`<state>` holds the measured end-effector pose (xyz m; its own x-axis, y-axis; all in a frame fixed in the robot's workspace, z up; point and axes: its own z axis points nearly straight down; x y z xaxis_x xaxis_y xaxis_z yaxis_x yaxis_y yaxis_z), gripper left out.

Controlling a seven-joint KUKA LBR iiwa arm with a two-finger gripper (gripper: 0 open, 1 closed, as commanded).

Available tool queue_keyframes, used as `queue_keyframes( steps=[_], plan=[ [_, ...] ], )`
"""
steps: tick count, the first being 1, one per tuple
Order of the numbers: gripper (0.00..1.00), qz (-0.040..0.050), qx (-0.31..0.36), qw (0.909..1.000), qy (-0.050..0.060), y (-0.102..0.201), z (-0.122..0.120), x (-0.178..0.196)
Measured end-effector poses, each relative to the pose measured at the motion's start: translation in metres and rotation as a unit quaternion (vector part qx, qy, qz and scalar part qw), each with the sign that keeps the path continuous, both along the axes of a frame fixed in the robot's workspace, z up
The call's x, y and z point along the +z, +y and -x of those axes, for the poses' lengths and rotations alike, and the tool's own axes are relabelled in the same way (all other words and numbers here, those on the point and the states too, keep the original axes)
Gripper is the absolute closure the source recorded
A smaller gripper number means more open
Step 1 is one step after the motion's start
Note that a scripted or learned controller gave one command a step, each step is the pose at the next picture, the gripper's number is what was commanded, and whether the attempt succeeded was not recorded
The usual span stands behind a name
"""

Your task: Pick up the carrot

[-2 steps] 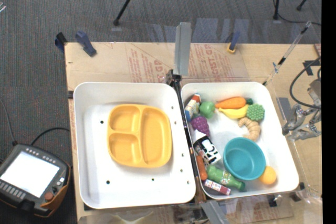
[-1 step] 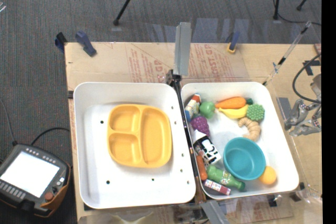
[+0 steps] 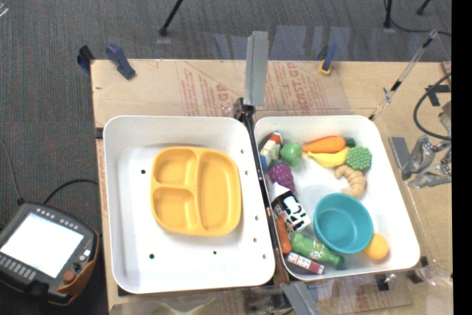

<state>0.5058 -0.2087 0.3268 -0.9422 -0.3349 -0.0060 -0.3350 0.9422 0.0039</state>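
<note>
Item 1, nearest you: right bin (image 3: pixel 394 158), near wall. You have a small red-and-white tube (image 3: pixel 304 262) lying along it, a green bottle (image 3: pixel 318 248) on its side just behind, and an orange ball (image 3: pixel 377 247) in the near right corner.

Item 2: teal bowl (image 3: pixel 343 223), upright, between the bottle and the ball, touching or almost touching both.

Item 3: black-and-white carton (image 3: pixel 292 210), tilted, beside the bowl's left; purple grapes (image 3: pixel 280 175) just behind it.

Item 4: beige knobbly root (image 3: pixel 351 181), behind the bowl, with a green spiky ball (image 3: pixel 359 158) at its far end.

Item 5, your target: carrot (image 3: pixel 325 144), orange with a green tip, lying lengthwise near the far wall of the right bin. It rests against the yellow banana (image 3: pixel 329 157) on its near side, and a green round fruit (image 3: pixel 291 153) sits just to its left. Nothing lies on top of it.

Item 6: left bin (image 3: pixel 125 158), holding a yellow divided plate (image 3: pixel 197 189), flat, near the middle.

Item 7: gripper (image 3: pixel 430 162), grey metal, at the right edge, outside the right bin and well apart from the carrot. You cannot tell from this view how wide it stands.

Item 8: handheld screen unit (image 3: pixel 43 251), off the bench at lower left.
</note>
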Motion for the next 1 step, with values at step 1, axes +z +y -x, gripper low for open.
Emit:
queue_keyframes(
  steps=[1],
  plan=[
    [1.0, 0.0012, 0.197, 0.9803, 0.002, -0.002, 0.0189, -0.0241]
  ],
)
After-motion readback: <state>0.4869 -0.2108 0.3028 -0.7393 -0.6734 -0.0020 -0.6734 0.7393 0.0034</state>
